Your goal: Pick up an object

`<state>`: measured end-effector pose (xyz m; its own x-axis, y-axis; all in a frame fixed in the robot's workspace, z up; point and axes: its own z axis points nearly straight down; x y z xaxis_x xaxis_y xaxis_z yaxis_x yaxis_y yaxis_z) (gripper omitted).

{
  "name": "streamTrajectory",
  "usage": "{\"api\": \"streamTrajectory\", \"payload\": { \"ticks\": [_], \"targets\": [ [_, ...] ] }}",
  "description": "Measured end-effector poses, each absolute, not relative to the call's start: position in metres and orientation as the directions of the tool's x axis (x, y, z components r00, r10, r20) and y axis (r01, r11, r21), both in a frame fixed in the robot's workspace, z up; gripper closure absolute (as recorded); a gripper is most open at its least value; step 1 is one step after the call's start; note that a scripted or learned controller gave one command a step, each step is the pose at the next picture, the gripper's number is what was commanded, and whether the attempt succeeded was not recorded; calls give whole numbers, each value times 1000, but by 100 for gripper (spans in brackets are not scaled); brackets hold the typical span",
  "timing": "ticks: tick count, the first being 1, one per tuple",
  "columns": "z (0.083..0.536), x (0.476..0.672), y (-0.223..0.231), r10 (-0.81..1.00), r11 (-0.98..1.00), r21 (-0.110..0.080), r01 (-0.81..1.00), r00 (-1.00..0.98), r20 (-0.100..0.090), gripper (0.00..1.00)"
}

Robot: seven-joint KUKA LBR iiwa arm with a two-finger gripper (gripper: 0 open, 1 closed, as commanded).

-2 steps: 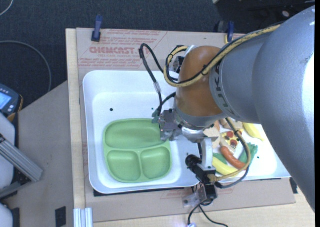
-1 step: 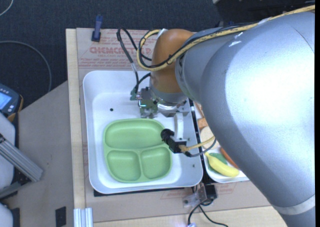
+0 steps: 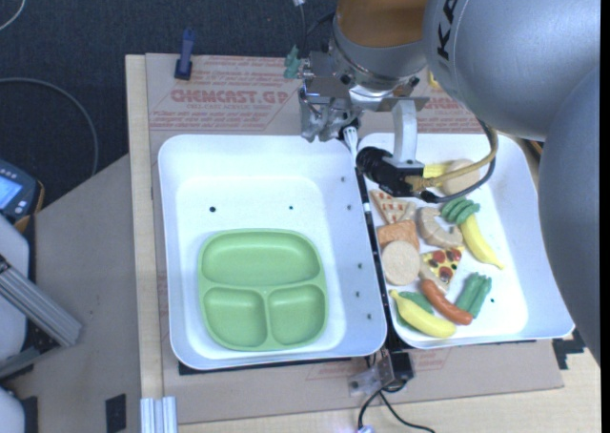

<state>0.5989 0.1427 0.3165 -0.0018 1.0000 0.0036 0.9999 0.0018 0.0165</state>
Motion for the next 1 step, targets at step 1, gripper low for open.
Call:
{"api": "streamTrajectory", "payload": {
  "ticks": [1],
  "targets": [
    [263,559,212,1000,7,-8,1000,-7,1,100]
  ]
}}
